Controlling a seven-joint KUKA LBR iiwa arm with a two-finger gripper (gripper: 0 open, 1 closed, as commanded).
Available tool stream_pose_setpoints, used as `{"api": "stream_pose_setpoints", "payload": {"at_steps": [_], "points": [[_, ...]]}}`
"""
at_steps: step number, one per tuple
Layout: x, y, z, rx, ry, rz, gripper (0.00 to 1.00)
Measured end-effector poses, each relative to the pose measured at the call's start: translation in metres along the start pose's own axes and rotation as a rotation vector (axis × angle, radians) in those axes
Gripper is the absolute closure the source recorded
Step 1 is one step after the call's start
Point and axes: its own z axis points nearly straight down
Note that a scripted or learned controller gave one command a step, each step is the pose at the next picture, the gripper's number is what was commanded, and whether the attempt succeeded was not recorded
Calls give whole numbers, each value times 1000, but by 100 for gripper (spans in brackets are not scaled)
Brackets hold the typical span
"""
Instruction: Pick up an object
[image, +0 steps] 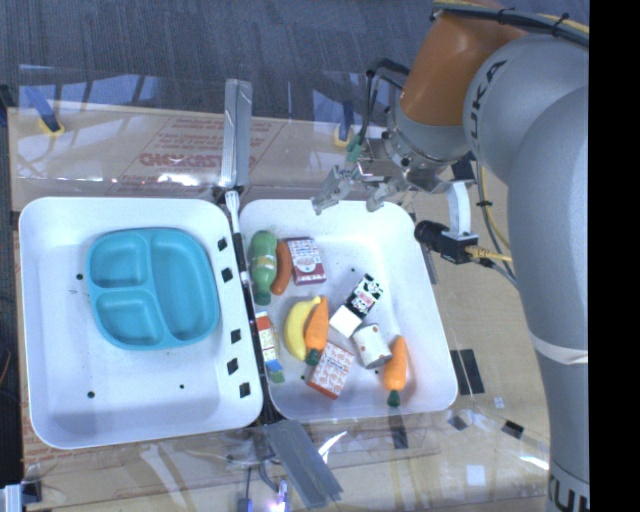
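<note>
Camera view: gripper hanging over the right bin's far rim

Gripper (349, 198) is hovering with fingers spread, pinching nothing. Toys are lying in the right bin (425, 300): banana (295, 329), carrot (397, 365), green bottle (262, 262). Blue tray (153, 287) is sitting in the left bin (45, 330).

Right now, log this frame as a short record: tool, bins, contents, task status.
tool: open, above the right bin's far rim, holding nothing
left bin: blue divided plate
right bin: green bottle, banana, two carrots, small cartons
task status: nothing picked up yet
</note>
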Motion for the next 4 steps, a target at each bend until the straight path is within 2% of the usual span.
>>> {"api": "stream_pose_setpoints", "payload": {"at_steps": [1, 2, 3, 4], "points": [[6, -11, 1, 4, 2, -17, 0], [6, -72, 164, 1, 1, -217, 0], [6, -72, 153, 1, 0, -222, 100], [6, -72, 153, 1, 0, -223, 0]]}}
